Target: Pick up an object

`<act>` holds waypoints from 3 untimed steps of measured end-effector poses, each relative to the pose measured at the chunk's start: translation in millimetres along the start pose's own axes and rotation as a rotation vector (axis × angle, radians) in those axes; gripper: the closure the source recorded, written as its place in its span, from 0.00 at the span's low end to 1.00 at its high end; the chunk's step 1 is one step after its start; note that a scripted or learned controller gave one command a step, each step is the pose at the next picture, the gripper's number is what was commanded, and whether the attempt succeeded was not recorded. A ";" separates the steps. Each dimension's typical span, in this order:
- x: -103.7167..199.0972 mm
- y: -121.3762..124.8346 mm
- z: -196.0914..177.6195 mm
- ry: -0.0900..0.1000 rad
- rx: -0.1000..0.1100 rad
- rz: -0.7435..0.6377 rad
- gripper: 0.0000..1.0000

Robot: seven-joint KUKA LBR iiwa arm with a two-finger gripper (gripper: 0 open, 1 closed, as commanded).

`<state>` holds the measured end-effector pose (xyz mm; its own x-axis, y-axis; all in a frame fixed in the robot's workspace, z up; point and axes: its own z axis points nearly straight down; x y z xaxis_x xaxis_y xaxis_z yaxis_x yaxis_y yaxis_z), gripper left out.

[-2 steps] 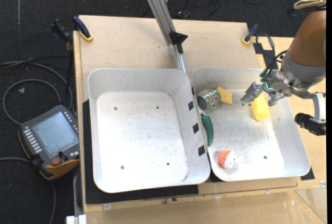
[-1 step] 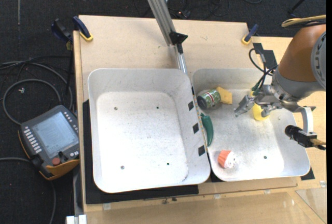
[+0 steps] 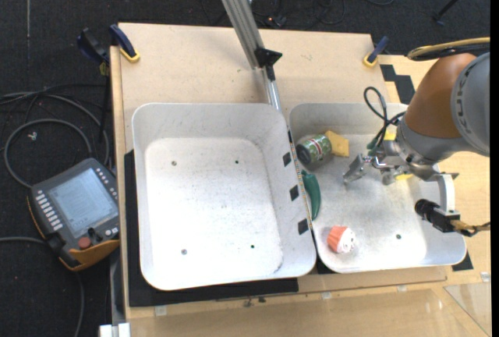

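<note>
In the right bin [image 3: 437, 250], the end effector [image 3: 355, 172], its state impossible to tell, hovers just right of the can [image 3: 314, 148], which lies lengthwise toward it.

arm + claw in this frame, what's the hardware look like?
Grey rounded arm with a wide orange band above the wrist. A black cable loops beside it. The claw is small, bare metal, with thin fingers. A white bracket hangs below.
</note>
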<state>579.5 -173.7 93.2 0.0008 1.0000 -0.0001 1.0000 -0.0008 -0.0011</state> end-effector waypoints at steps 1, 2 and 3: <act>-0.3 0.8 -12.3 0.000 -0.003 0.001 1.00; 9.5 -1.5 -66.5 -0.001 -0.007 -0.004 1.00; 9.3 10.4 -119.0 -0.002 -0.008 -0.005 1.00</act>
<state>590.0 -164.3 212.2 -0.0043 1.0000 -0.0018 1.0000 0.0043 0.0065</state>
